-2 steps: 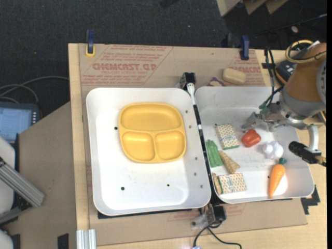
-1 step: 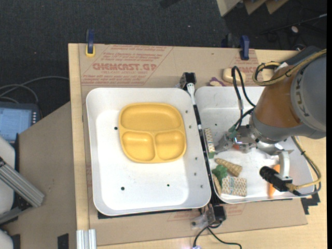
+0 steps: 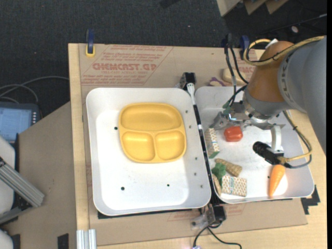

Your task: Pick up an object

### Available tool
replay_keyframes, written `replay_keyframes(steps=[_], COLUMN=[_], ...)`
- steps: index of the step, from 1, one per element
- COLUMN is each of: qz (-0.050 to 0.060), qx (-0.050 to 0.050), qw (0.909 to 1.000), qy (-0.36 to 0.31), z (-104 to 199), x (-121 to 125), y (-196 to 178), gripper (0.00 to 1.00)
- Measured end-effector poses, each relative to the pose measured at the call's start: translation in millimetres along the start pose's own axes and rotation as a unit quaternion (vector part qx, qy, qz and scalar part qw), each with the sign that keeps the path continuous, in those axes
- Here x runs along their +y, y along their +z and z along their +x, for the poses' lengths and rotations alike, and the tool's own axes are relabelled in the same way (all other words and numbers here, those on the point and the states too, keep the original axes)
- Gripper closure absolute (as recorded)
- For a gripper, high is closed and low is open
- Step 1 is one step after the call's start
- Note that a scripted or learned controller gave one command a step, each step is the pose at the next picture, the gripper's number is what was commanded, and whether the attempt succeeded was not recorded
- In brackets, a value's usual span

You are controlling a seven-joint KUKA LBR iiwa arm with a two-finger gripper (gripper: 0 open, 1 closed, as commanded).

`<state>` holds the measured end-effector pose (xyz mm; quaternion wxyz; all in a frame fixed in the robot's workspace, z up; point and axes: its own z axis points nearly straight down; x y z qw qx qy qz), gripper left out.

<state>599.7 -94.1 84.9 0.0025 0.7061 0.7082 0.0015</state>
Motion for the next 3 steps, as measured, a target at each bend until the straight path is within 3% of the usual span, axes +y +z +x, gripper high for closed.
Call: replay_keyframes(steps=[1, 2, 3], qz=[0.005, 0.003, -0.004], qx=[0.001, 0.001, 0.001], qw=[1.0000, 1.0000, 1.0000], qy=[0.002, 0.002, -0.003], z=[-4, -4, 60], x=[-26, -25, 30], y=[0, -10, -107], gripper=[0.00, 1.00, 1.00])
